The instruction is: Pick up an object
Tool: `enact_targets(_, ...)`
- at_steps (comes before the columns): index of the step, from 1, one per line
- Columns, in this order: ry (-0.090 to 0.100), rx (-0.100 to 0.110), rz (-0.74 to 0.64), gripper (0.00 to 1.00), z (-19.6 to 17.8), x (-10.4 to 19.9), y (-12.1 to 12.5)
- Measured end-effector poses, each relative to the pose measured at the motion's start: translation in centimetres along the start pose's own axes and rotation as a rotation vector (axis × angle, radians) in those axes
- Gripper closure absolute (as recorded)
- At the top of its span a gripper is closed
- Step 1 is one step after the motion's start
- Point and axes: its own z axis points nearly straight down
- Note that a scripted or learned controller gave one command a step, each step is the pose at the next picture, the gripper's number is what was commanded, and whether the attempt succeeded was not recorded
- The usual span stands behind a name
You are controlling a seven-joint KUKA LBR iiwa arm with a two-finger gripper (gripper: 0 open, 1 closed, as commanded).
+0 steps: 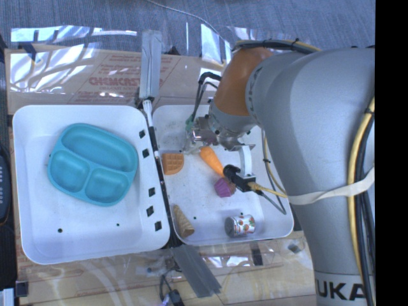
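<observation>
Gripper [203, 134] down low in the right-hand white bin [275, 225], hanging off the grey arm with its orange band [237, 85]; whether the claw is spread or closed, I can't tell, it's tucked under the wrist. Orange carrot-shaped toy [211, 160] lies just beside it, purple lump [223, 187] nearby, waffle-patterned tan piece [173, 164] by the divider, brown cone [183, 221] and printed metal can [240, 225] along the near wall. Over in the left bin [32, 234]: a teal divided plate [93, 164].

You're looking at 1 bulky grey arm [319, 126] with smooth rounded casing and an orange band [237, 81] above the wrist. "UKA" lettering [341, 290] shows in black low on the base. A yellow cable [363, 132] and a pale strap [331, 193] run along the body. Thin black cables [203, 97] loop near the metal wrist hardware.
</observation>
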Motion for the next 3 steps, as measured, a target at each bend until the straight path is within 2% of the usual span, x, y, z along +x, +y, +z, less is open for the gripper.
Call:
enact_targets(1,0.000,-0.002,-0.004,1.00,-1.2,0.0,0.1)
enact_targets(2,-0.002,-0.014,0.004,1.00,-10.8,1.5,1.8)
enact_targets(3,-0.001,-0.004,0.004,0.00,-10.3,1.5,1.6)
